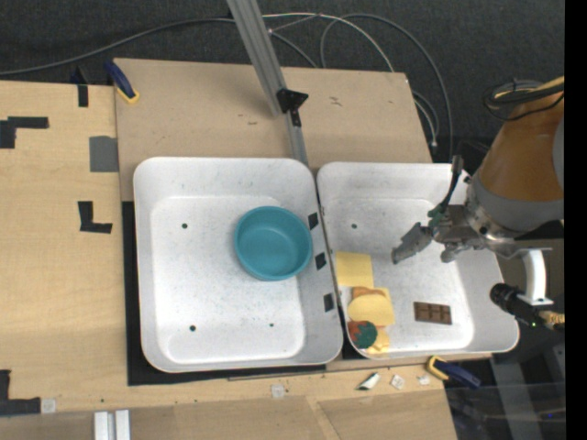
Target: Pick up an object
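Camera view: teal bowl [272, 243] sits mid-frame in left bin [165, 200]; rigid, light, slick, so probably best pinched over the rim. Gripper [417, 243] hangs over right bin [385, 186], finger state unreadable. Lower centre: yellow sponge [354, 269], soft and compressible, grab its flanks. Brown chocolate-like bar [432, 313], flat and stiff, hard to pinch.
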